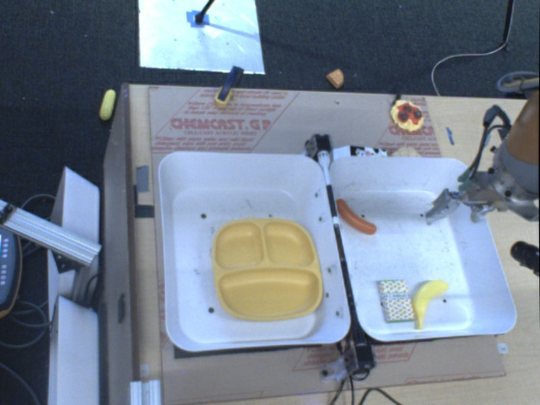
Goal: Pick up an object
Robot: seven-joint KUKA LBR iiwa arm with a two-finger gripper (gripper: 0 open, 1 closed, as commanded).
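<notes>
You are at the approach: the gripper (pixel 454 204) hangs over the right bin (pixel 485 251), whether its jaws stand wide or narrow I cannot tell. Next, descend on the hot dog (pixel 356 218), banana (pixel 426 299) or small packet (pixel 394 299).

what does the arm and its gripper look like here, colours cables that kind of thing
The arm is grey, with an orange band above the wrist. A thin cable loops along its side near the top. Its gripper is dull grey metal, ending in slim pointed fingers. No markings are legible at this size.
</notes>
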